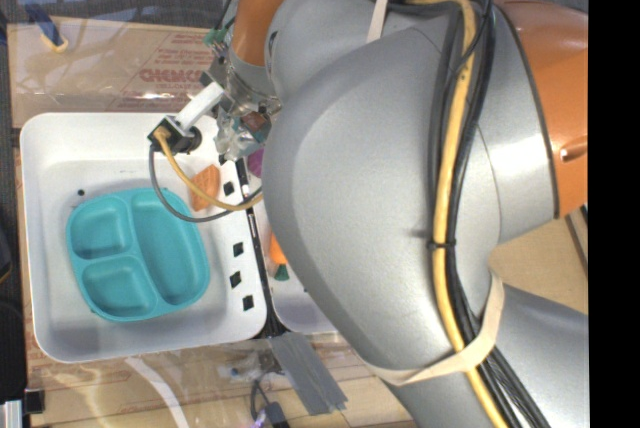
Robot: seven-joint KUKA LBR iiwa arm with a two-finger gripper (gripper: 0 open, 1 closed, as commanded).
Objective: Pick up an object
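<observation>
Beside the teal tray (138, 256), which lies flat in the left white bin (40, 216), an orange object (205, 186) rests on the bin floor, just off the tray's upper right corner and close to the wall that divides the two bins. Over that same corner of the tray, slightly above the orange piece, the claw (232, 131) hangs from the grey arm (400, 196), whose bulk covers most of the right bin (300, 311). Whether the claw is open or closed cannot be told: cables and a white bracket crowd the wrist and hide its tip. A small pink-purple thing (256, 160) shows right of the tray, next to the claw, against the arm, and another orange scrap (277, 258) peeks out in the right bin, past the tray's right edge. Nothing is visibly held, so I judge the pick not yet made; the orange object seems the likely target, with the grasp and lift both left to do
</observation>
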